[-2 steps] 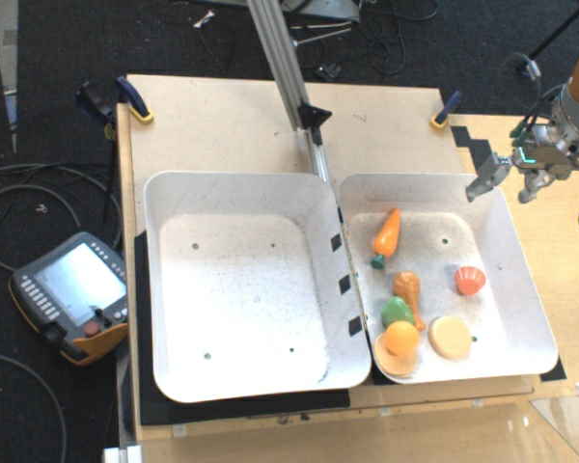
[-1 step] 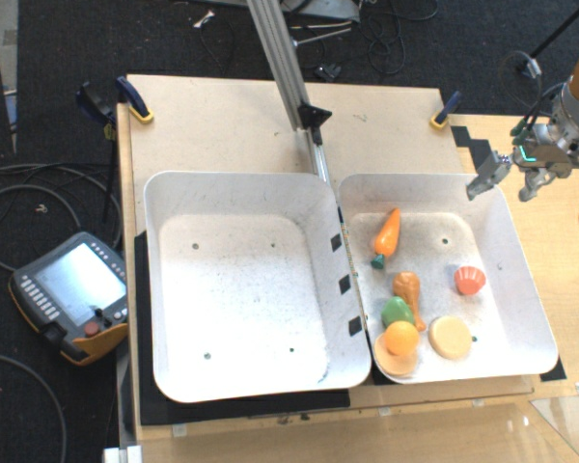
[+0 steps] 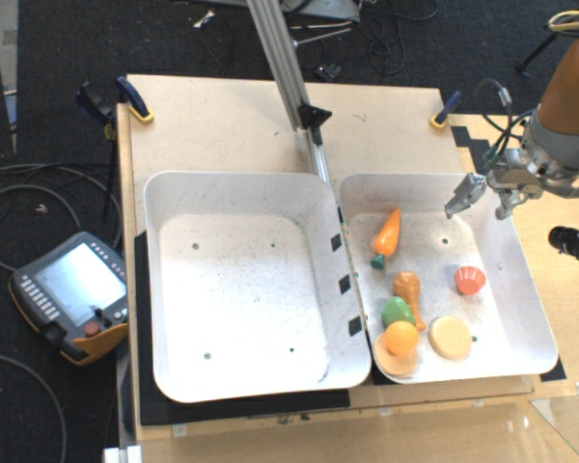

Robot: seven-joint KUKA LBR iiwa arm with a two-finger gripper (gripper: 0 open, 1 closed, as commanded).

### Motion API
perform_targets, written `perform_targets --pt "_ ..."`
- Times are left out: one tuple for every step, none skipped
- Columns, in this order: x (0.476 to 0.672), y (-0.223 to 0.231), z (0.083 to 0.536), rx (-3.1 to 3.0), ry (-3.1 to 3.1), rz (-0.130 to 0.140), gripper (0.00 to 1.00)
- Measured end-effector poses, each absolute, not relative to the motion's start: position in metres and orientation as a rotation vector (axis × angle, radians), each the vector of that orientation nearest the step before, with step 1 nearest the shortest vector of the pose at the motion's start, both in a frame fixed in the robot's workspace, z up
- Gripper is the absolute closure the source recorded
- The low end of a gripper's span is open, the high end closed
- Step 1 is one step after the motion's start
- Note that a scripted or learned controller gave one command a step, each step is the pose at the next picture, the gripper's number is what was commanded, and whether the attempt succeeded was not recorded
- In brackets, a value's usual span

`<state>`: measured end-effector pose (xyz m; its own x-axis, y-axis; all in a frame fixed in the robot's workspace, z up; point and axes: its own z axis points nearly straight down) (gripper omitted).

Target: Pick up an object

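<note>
Lying loose in the right bin (image 3: 521, 287) are the candidate objects: an orange carrot (image 3: 388, 231) near the divider, a red cup-like piece (image 3: 470, 280) toward the right wall, and a tight group at the front edge made up of an orange drumstick (image 3: 408, 290), a green piece (image 3: 397, 311), an orange ball (image 3: 400, 339) and a pale round disc (image 3: 451, 337). The gripper (image 3: 483, 201) hangs over the bin's back right corner, fingers spread apart and gripping nothing, well apart from every object. The left bin (image 3: 236, 278) sits beside it, and a grey pendant (image 3: 69, 297) lies on the floor to the left.
</note>
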<state>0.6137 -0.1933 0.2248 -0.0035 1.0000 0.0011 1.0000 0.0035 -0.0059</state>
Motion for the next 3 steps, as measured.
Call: perform_targets --pt "0.604 -0.198 0.171 -2.219 -2.217 0.006 0.00" --pt "0.601 -0.206 0.112 -2.220 -2.216 0.006 0.00" --pt "0.604 -0.206 0.126 -2.225 -2.221 -0.002 1.00"
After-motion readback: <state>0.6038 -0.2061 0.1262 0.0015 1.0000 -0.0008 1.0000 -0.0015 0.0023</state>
